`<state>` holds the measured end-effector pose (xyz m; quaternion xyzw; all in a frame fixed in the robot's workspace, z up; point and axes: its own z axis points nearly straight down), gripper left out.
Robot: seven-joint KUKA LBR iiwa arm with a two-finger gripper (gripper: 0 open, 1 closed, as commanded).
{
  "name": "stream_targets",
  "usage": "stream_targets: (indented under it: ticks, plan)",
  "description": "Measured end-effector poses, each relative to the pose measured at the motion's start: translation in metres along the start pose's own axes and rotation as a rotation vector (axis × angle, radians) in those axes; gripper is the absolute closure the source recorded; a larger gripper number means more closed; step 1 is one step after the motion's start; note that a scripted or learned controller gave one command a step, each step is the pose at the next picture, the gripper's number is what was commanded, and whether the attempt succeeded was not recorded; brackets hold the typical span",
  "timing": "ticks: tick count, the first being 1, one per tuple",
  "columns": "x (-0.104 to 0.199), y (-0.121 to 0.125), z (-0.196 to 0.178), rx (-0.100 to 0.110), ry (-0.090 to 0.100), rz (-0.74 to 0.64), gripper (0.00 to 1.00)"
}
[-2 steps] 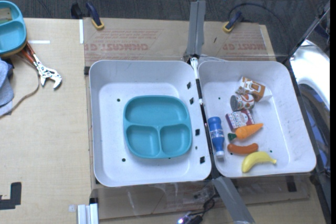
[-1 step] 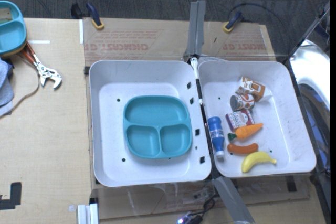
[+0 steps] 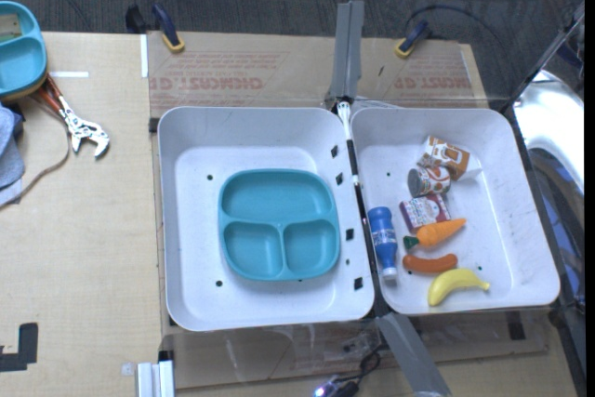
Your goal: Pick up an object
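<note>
Yellow plastic toy banana lies at the near edge of the right white bin. It looks light, stiff and smooth; pinch its middle. How open the gripper is, nobody can tell.

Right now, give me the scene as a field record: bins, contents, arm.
left bin: teal divided tray, flat in the middle
right bin: blue bottle, carrot, sausage, banana, small can, two small packets
item layout: clustered toward the bin's left and centre
arm: at the right edge, beside the right bin
bench left side: wrench, second teal tray
</note>
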<state>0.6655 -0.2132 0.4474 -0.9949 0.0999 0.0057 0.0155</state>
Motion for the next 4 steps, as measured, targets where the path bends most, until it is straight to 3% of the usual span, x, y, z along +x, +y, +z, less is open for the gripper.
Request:
stream_targets:
  ticks: [4]
  plan:
    - [0.008, -0.002, -0.020, 0.045, -0.014, 0.006, 1.00]
